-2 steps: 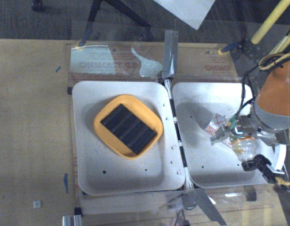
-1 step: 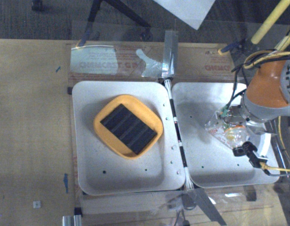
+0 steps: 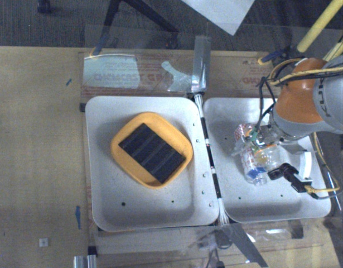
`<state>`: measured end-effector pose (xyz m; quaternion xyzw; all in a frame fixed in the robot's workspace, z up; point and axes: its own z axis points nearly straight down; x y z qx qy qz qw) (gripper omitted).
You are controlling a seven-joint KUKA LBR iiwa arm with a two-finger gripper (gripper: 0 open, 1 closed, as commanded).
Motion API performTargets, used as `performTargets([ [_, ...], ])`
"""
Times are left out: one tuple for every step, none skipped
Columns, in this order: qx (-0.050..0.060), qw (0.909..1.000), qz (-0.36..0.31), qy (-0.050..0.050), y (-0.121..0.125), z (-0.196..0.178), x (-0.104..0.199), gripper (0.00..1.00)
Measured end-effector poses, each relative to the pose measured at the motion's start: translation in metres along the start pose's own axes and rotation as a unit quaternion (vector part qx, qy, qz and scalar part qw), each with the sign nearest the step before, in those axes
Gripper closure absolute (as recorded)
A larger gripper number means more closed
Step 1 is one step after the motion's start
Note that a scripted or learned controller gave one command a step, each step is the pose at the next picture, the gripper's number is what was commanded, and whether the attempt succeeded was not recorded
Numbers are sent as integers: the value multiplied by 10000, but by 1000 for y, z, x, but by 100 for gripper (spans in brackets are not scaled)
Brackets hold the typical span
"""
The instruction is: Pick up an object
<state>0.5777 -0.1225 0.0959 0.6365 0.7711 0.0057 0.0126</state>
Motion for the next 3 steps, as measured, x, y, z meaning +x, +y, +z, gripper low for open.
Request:
performTargets([
  [-4, 9974, -723, 9, -17, -1, 16, 0],
  [-19, 9976, -699, 5, -16, -10, 14, 100],
  [103, 9874, -1574, 73, 4, -110, 37, 100],
])
